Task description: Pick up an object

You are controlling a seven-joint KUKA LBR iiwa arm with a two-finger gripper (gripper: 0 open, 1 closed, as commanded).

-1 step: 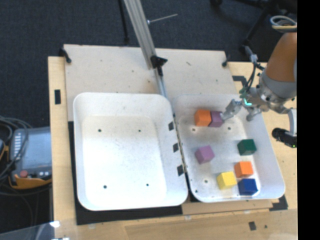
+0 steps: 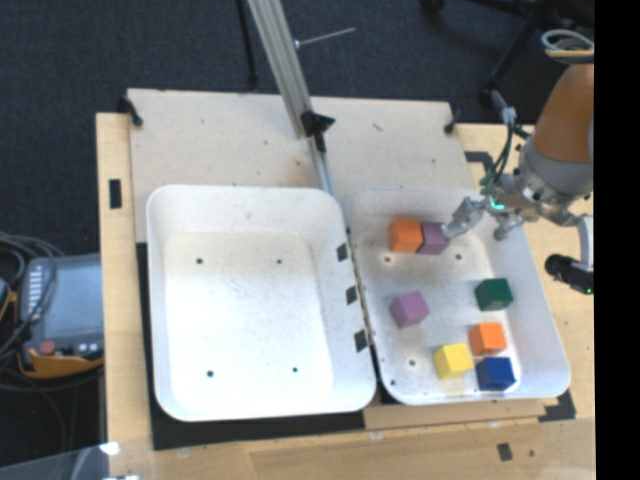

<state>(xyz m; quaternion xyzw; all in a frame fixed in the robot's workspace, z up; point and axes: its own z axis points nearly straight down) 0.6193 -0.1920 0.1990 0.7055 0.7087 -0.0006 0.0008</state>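
Blocks sitting loose in the right bin (image 2: pixel 372 230), none stacked, all lying flat on the floor of the bin: orange block (image 2: pixel 405 236) at about 11 o'clock of the bin, touching a small purple block (image 2: pixel 433 238) on its 3 o'clock side; lilac block (image 2: pixel 408 308) near bin centre, standing apart; green block (image 2: pixel 493 293) toward 3 o'clock; yellow block (image 2: pixel 452 359), second orange block (image 2: pixel 488 337) and blue block (image 2: pixel 495 373) crowding together at 5 o'clock, the last two touching. Left bin (image 2: pixel 160 208) lying just beside, sharing the middle edge.

Gripper (image 2: pixel 482 218) hanging over the 1 o'clock corner of the right bin, reaching in from 3 o'clock, fingers spreading wide with nothing between them. One grey finger (image 2: pixel 462 215) angling down toward the small purple block, tip just beside its upper corner; possibly touching, hard telling at this slant. Likely lining up on the purple and orange pair, since that pair is nearest; tight contact between those two probably leaving little room for a finger on the shared face. Nothing lifted yet.

Wrist and arm getting cut off at the 3 o'clock edge of the view. Height of the fingertips above the bin floor not readable from above. Other finger blurring into the bin rim.
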